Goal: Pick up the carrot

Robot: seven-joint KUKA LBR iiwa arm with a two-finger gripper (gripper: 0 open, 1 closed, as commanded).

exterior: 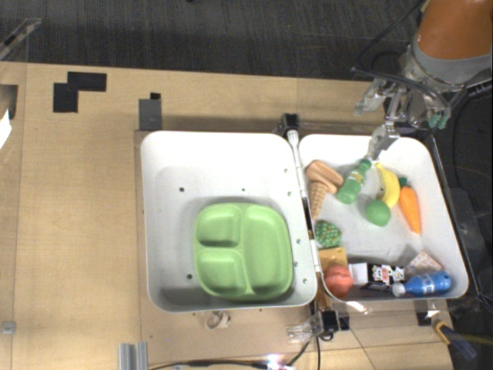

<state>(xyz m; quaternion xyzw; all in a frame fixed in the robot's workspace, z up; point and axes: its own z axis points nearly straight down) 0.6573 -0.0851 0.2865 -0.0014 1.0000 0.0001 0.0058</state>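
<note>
Lying orange and tapered, carrot [410, 209] touches banana [389, 186]; pincer [380, 142] state unclear.

Two bins sit side by side on the worktop [77, 206]. The left bin [166, 168] holds a divided plate [243, 249]. In the right bin [431, 168], the carrot [410, 208] lies right of the banana [389, 186].

Carrot [410, 209] beside banana [389, 186], right bin [444, 199].
</note>
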